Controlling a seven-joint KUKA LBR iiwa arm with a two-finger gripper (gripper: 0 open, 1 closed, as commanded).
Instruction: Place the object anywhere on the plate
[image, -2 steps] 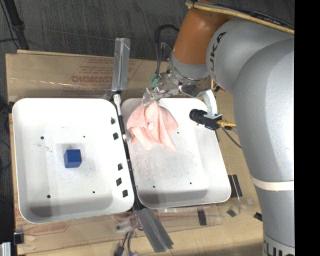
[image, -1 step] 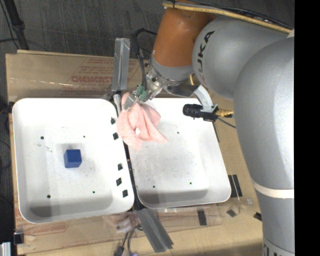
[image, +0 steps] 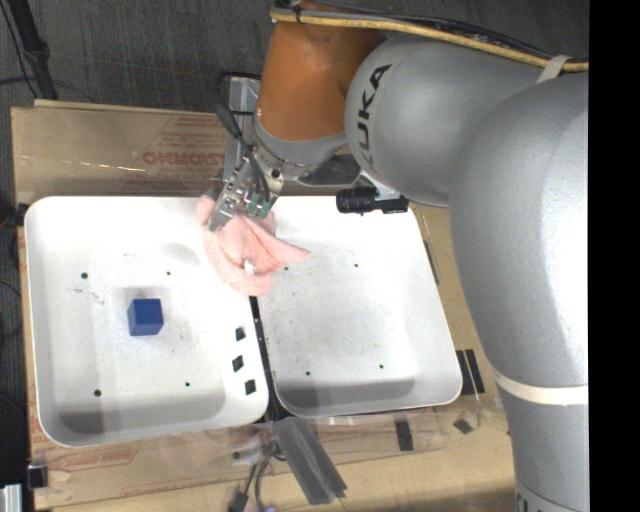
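The gripper (image: 240, 200) seems closed on the pink plate (image: 250, 250); blue cube (image: 146, 316) sits at eight o'clock.

Fixed above the bench, looking down at a slant on both white bins: left bin (image: 60, 300) toward nine o'clock, right bin (image: 400, 330) central. Near enough for the arm (image: 500, 200) to crowd three o'clock.

blue cube (image: 145, 316), pink object (image: 248, 250) (2 white bins (image: 60, 400)).
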